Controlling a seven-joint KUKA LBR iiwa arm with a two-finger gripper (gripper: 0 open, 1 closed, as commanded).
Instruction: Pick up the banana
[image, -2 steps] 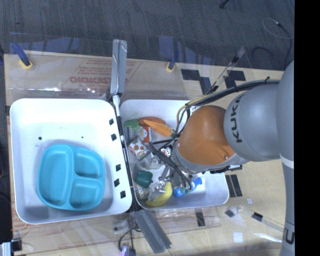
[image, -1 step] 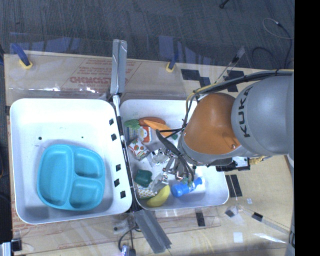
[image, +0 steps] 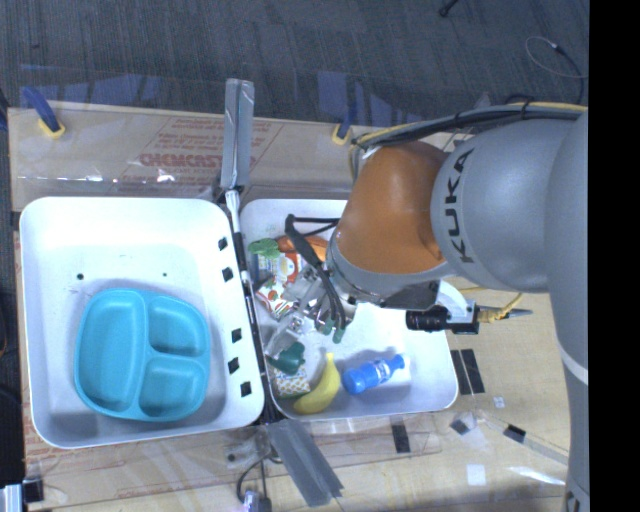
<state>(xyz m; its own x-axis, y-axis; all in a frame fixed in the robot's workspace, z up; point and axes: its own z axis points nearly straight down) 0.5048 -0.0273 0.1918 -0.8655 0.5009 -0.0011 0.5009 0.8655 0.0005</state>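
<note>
The yellow banana (image: 318, 388) lies at the front of the right bin (image: 440, 392), curved, between a dark green item and a blue bottle. My gripper (image: 318, 318) hangs over the middle of the right bin, a little behind the banana and apart from it. Its metal fingers (image: 330, 322) point down-left among the clutter. Nothing shows clearly between them.
A blue bottle (image: 373, 373) lies right of the banana. A dark green item (image: 288, 356), snack packets (image: 275, 295) and a green can (image: 265, 258) crowd the right bin's left side. A blue divided plate (image: 143, 353) sits in the left bin (image: 60, 240).
</note>
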